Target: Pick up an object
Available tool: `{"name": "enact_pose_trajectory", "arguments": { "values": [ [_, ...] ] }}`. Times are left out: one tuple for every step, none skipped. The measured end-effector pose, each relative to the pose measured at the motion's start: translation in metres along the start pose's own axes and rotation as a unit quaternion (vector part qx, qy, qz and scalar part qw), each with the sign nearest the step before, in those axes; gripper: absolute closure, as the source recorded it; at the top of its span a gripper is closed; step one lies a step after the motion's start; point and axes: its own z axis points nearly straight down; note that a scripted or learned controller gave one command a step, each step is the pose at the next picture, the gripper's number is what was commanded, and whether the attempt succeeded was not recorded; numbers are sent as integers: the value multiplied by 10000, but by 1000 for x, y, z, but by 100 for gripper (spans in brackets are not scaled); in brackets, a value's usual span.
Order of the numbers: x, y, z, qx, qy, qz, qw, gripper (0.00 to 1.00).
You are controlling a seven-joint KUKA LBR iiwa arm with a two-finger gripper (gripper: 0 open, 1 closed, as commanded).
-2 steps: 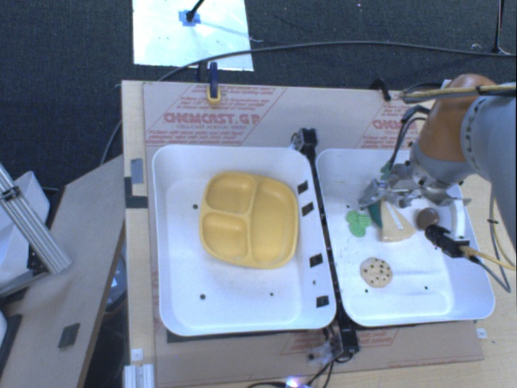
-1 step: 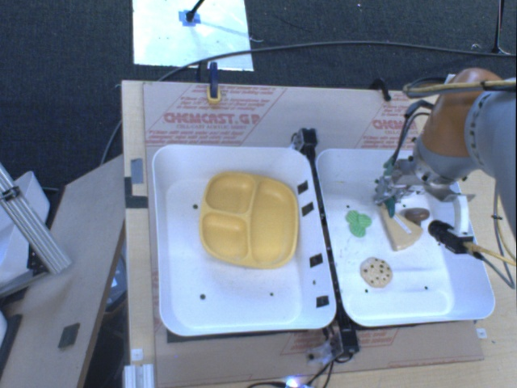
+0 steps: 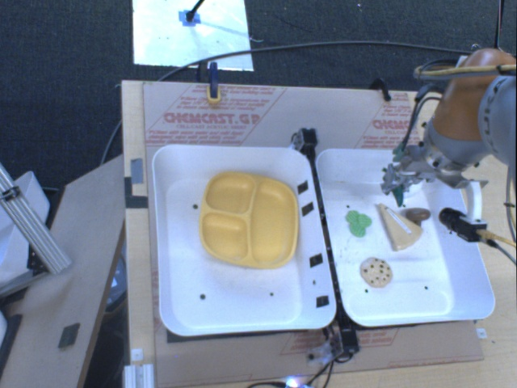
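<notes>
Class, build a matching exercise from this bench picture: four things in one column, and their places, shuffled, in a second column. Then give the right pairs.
Things
1. yellow divided plate
2. cookie
3. green piece
4. gripper

Places
A. right bin, nearest its front edge
B. just above the wedge slice, toward the bin's back
C. left bin
D. right bin, beside the divider

Pairs: 1-C, 2-A, 3-D, 4-B
</notes>
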Motion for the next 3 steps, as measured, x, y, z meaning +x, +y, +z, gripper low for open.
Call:
{"name": "enact_pose_trajectory", "arguments": {
  "values": [
    [0,9,-47,-5,-2,-7,10000,100],
    [-1,11,-65,7,2,-7,10000,100],
    [54,-7,-78,17,15,-25,10000,100]
  ]
}}
